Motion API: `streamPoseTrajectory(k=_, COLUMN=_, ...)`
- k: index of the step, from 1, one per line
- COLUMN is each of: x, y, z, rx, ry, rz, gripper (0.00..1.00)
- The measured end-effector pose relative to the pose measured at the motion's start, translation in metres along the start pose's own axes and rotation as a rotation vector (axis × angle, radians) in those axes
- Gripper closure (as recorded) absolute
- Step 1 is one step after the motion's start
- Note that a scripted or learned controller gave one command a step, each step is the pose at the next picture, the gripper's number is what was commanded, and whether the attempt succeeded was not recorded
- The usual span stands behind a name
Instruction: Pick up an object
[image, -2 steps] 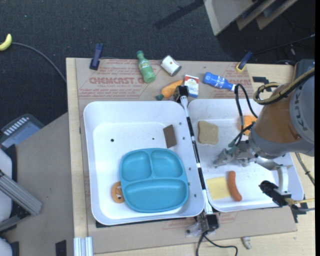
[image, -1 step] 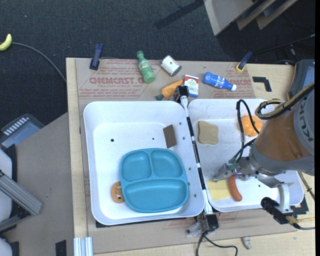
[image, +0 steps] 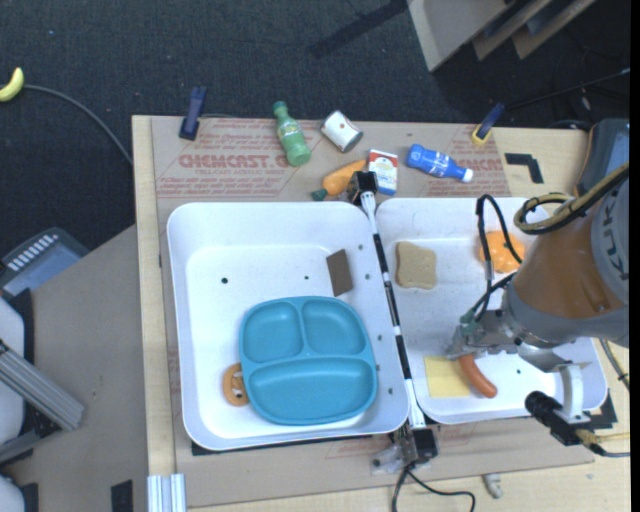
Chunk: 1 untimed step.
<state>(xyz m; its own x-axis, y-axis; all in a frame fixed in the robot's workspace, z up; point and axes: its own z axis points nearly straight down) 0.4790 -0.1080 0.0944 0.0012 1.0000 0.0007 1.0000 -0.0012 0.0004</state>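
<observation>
- The table (image: 150, 300) is light wood and holds two white bins side by side.
- The left bin (image: 200, 250) has a blue plate (image: 305, 358) in it. The plate has three parts.
- A small brown block (image: 340, 271) lies just above the plate, near the wall between the bins.
- A little round orange cookie (image: 234, 385) peeks out from under the plate's left edge.
- The right bin (image: 440, 215) holds a tan piece of toast (image: 416, 265) near its top left.
- A flat yellow square (image: 443, 377) lies at the bottom of the right bin.
- A red hot dog (image: 479, 378) lies tilted, touching the yellow square's right edge.
- An orange thing (image: 497, 250) sits at the top of the right bin, partly hidden by the arm.
- The big grey and orange arm (image: 565, 280) comes in from the right and hangs over the right bin.
- The gripper (image: 472, 335) points down, just above the top end of the hot dog. I cannot tell how it stands, because it is too small and dark to see.
- Nothing can be seen held in the gripper.
- Behind the bins, on the table, lie a green bottle (image: 292, 134), a small white can (image: 341, 130), a blue bottle (image: 438, 163), a little milk carton (image: 382, 171) and an orange carrot (image: 342, 178).
- A blue clip (image: 192, 112) sits on the table's back left edge.
</observation>
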Motion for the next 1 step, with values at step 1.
streamPoseTrajectory(k=1, x=0.0500, y=0.0005, z=-0.1112, rx=0.000, ry=0.000, rz=-0.002, gripper=1.00)
